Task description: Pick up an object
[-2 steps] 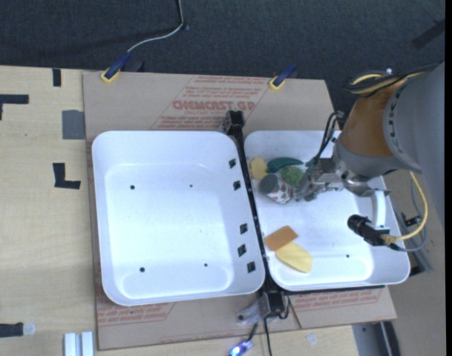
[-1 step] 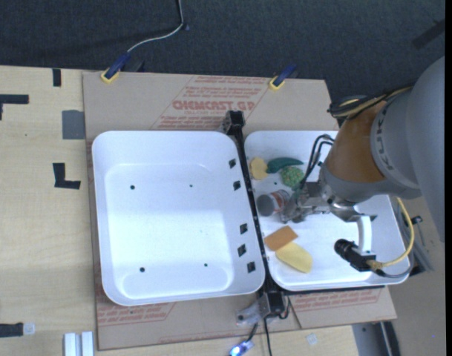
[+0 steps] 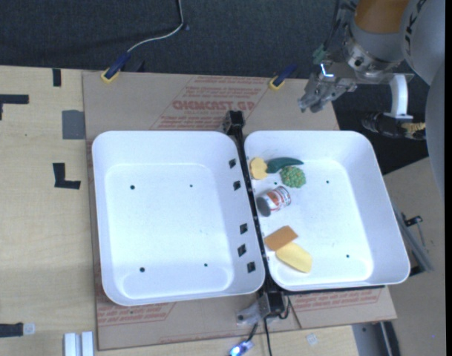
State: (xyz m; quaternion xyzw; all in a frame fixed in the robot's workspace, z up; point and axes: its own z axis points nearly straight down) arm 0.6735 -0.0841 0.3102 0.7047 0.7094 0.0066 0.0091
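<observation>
Yellow wedge (image 3: 295, 258), nearest the lens, is lying low in the right bin (image 3: 359, 199), well below the pincer (image 3: 317, 95) and slightly to its left, with an orange block (image 3: 280, 237) touching its upper edge. Farther up toward the pincer a small can (image 3: 274, 200) is resting on its side, and above that a green floret (image 3: 292, 176), a dark green pod (image 3: 283, 162) and a small yellow piece (image 3: 258, 169) are crowding together against the wall shared with the left bin (image 3: 166, 213).

I'm judging the risks from where I'm standing: the pieces are bunching tightly along that dividing wall, so a descent there could be catching the rim or nudging two things at once; the can, lying on its side, looks likely to be rolling away under a glancing touch; the wedge and block, touching, could be shifting together.

The pincer is hanging above the bench (image 3: 40, 162) beyond the right bin's far rim, well apart from every object and touching nothing. Its tips are pointing down and left, but whether they are apart or together I cannot tell; nothing is showing between them
</observation>
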